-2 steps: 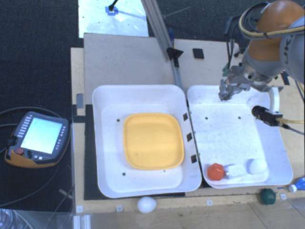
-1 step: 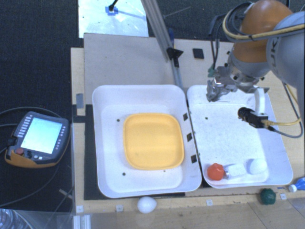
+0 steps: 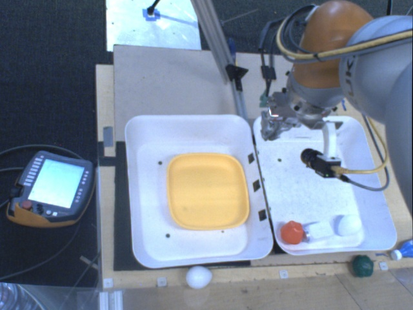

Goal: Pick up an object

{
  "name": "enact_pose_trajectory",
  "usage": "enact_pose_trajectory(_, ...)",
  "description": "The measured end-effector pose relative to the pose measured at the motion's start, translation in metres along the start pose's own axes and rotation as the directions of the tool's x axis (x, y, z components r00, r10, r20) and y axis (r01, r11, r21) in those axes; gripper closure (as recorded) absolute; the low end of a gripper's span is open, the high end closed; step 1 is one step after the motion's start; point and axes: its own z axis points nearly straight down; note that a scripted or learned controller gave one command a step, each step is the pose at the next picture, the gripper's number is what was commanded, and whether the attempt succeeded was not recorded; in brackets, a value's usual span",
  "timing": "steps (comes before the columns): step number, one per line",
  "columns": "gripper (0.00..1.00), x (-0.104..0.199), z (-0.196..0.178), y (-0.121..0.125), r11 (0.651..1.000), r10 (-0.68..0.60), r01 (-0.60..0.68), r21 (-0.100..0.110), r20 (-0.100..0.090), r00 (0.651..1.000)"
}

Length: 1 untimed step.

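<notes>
Rounded-square yellow plate [image 3: 208, 191], smooth orange ball [image 3: 292, 232]

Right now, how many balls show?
4: orange ball and white ball at the right bin's near end; pale ball outside below the left bin; green ball by the right bin's corner. Arm may hide more.

My arm [image 3: 384, 70] is grey, smooth and rounded, with a thick shell. Above the wrist I have an orange band [image 3: 326, 24], round almost like a ball (it shines a little under the light). A yellow cable [image 3: 335, 50] passes over this band, and thin black cables [image 3: 263, 41] run beside it, toward the left of the view. Under the band comes a grey metal part. My gripper [image 3: 271, 128] is small and silver-grey, with dark details I cannot see well.
</notes>
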Motion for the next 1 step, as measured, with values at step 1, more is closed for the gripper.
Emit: enact_pose_trajectory(1, 1.0, 0.0507, -0.0064, -0.0228, 1.0, 0.0, 0.0, 0.0, 0.0, 1.0)
